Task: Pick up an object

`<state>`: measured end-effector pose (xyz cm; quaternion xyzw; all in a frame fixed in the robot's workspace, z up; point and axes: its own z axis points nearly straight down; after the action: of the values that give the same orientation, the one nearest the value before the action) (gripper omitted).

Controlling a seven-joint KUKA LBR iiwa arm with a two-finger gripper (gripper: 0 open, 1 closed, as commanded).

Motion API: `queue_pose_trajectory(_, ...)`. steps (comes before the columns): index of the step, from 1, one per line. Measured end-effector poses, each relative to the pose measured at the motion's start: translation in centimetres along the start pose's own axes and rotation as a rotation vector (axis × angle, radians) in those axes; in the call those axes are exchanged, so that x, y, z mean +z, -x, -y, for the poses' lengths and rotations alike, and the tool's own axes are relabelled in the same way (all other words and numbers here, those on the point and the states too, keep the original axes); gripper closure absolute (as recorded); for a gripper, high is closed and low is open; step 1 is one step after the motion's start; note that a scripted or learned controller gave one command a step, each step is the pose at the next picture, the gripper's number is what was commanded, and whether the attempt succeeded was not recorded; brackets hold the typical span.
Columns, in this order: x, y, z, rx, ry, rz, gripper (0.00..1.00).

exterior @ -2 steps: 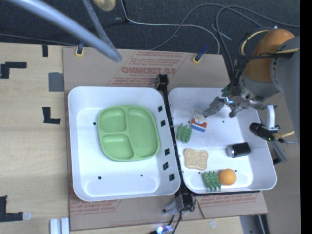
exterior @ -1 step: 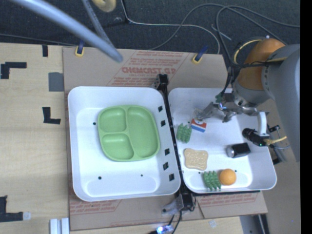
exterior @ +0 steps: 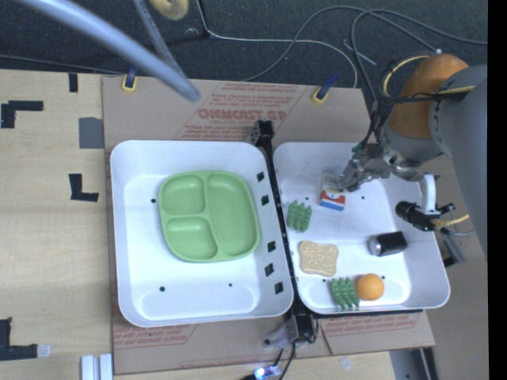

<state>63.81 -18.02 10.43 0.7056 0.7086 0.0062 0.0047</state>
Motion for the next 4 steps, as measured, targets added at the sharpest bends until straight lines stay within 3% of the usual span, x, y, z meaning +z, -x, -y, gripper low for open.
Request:
queue_pose_trajectory(2,-11.6,-0.3,-0.7,0.003,-0.012,0.003,1.00)
queue_pose_trajectory(3,-15.2,-0.3,-0.9,0.003,-0.013,0.003,1.00)
queue_pose_trajectory(4,-15.5,-5.2,0.4,0.000,-0.017,0.002,1.00)
